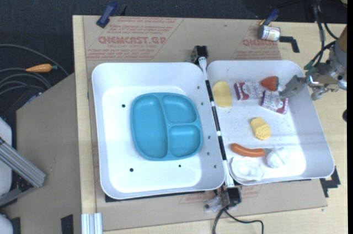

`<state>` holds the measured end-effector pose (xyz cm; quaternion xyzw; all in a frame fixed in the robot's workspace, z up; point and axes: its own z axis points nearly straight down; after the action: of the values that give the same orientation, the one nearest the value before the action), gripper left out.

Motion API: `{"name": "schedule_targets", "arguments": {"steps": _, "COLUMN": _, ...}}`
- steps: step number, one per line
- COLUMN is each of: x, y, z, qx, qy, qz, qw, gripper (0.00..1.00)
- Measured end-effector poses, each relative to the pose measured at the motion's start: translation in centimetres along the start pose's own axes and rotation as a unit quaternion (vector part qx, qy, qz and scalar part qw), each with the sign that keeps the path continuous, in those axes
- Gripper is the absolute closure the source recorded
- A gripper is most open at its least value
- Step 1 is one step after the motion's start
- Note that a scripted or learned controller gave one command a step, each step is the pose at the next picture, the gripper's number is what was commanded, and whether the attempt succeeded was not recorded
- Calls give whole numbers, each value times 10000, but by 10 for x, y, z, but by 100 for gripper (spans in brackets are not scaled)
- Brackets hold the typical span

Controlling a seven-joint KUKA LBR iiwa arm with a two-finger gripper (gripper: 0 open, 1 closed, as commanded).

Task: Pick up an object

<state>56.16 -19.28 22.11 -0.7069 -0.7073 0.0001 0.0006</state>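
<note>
in the camera view, the grey two-finger gripper point(300, 86) comes in from the right side and hangs over the right shallow white bin point(317, 133), near its far right part; one dark finger point(291, 88) points to the left, and its tip is just beside a small red and white packet point(274, 101), but i cannot tell if the claw is wide or narrow, and nothing is seen between its fingers; the things to pick all lie in this right bin: a pale yellow oval piece point(222, 94) near the left wall, a red and white wrapper point(246, 90), a red rounded toy point(269, 83) just behind the packet, a yellow corn-like piece point(260, 128) in the middle, an orange-red sausage shape point(247, 150) below it, and two white things point(263, 164) at the near edge; the left shallow white bin point(107, 117) holds a blue plastic plate with three compartments point(166, 125), lying flat in its middle
</note>
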Motion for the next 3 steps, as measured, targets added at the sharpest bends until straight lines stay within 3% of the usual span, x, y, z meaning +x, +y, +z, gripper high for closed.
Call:
{"name": "schedule_targets", "arguments": {"steps": 1, "x": 16, "y": 38, "z": 133, "qx": -44, "qy": -11, "qz": -6, "qw": 10000, "gripper": 0}}
{"name": "schedule_targets", "arguments": {"steps": 2, "x": 58, "y": 105, "z": 133, "qx": 22, "qy": -17, "qz": -4, "qw": 10000, "gripper": 0}}
{"name": "schedule_targets", "arguments": {"steps": 3, "x": 74, "y": 104, "z": 133, "qx": 35, "qy": -53, "qz": 1, "qw": 10000, "gripper": 0}}
